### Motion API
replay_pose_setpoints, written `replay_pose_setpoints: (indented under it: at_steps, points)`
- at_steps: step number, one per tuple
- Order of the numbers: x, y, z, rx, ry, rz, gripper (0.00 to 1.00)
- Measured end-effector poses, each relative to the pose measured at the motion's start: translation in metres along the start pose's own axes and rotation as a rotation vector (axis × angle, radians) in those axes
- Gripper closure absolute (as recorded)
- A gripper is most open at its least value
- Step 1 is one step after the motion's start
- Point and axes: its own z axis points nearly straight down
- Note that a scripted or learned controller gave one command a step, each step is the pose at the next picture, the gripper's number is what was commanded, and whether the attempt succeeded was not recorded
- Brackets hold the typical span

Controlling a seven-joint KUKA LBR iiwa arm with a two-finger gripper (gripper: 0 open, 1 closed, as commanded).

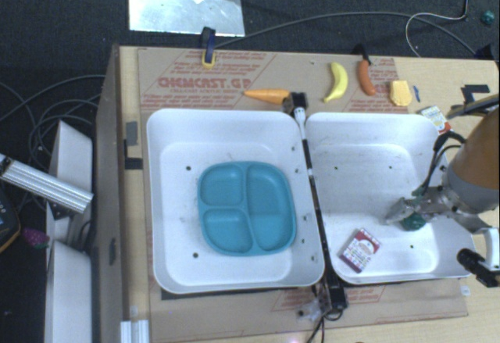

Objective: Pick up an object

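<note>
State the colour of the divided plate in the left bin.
The divided plate is light blue, plain to see in the camera view.

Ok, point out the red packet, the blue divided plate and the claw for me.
red packet (359, 249), camera view, centre of its printed top face.
blue divided plate (247, 206), camera view, ridge where its compartments meet.
claw (407, 213), camera view, between its fingertips over the right bin.

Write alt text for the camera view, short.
A grey arm's gripper hangs low in the right white bin, near a small red packet. The left white bin holds a blue divided plate.
</note>
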Motion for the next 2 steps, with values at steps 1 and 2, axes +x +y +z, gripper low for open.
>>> replay_pose_setpoints:
  at_steps: [1, 2]
  points:
    - [0.000, 0.001, -0.010, -0.002, 0.000, 0.001, 1.00]
    - [0.050, 0.017, -0.138, -0.003, 0.000, -0.003, 1.00]
